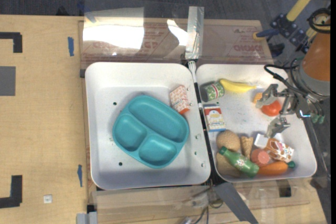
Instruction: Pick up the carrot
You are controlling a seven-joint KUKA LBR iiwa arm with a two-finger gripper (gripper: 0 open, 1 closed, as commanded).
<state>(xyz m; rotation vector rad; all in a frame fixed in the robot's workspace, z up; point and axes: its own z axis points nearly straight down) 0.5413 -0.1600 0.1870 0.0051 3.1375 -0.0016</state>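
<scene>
Partly hidden: carrot (273,168) under the green bottle (239,160); arm (319,63) cut off at right edge.

We see the arm (318,63), with an orange band above a grey wrist. Thin black cables loop beside it. Its gripper (275,108) has two pale metallic grey fingers (270,93).

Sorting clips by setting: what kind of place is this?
Probably a robot lab bench: two white bins, toy food such as a carrot and banana, and a gripper reaching in.
</scene>
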